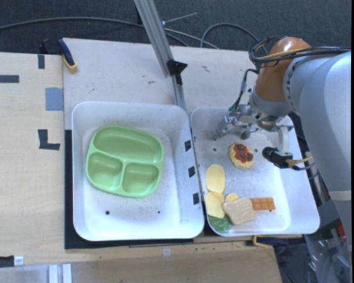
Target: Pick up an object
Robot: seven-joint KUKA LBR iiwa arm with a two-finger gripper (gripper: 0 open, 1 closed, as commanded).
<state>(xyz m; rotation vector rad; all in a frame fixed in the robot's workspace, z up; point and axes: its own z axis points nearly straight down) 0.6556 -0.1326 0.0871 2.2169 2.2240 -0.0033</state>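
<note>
You are watching the arm point(318, 93) reaching in over the right bin point(295, 217), and by my reading it is sitting in the approach step: nothing is lifted yet. The gripper point(239, 125) is hanging over the bin's upper part, and whether it is apart or together I cannot tell from this slant. Beside it, the left bin point(82, 217) is carrying a green divided plate point(125, 161), which is lying well apart from the tool. The nearest candidate is the small round pizza piece point(241, 155), yellowish with a red topping, lying flat just below the gripper on the bin floor. For the next move you are probably looking at a short shift toward it and a straight descent. Lower in the same bin, a toast slice point(240, 210), two pale yellow chips point(215, 187) and an orange wafer point(262, 204) are crowding together, touching or overlapping.
</note>
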